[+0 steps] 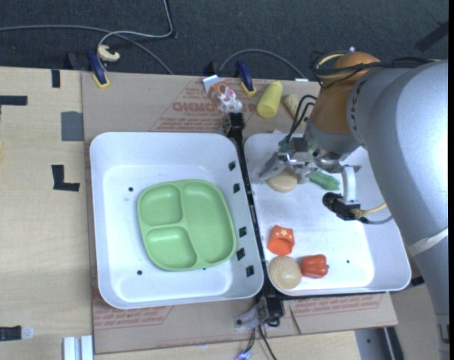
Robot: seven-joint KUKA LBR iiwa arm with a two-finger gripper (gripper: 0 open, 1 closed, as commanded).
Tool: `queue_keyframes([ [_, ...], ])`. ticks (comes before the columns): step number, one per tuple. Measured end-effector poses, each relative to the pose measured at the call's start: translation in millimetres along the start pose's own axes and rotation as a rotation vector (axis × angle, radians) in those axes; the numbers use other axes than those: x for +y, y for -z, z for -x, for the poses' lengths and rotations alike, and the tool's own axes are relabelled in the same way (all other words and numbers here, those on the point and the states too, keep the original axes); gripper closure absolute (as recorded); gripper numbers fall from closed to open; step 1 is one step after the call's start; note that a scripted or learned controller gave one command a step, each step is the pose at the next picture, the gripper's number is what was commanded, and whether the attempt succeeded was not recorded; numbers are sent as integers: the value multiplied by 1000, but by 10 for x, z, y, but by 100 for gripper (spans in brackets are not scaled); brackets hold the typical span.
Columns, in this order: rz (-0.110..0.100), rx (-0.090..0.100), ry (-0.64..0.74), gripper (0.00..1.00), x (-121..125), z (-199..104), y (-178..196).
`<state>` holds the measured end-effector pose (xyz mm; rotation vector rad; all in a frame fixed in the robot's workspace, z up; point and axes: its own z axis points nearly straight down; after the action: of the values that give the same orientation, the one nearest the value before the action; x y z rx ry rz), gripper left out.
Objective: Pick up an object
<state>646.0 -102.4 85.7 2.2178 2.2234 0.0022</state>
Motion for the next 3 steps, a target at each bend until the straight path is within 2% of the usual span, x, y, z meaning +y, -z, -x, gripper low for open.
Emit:
queue_keyframes([
  [1, 8, -3, 1, 100, 26, 6, 144],
  [2, -4, -1, -3, 100, -645, 157, 216],
  [3, -1, 1, 0, 100, -447, -621, 990],
])
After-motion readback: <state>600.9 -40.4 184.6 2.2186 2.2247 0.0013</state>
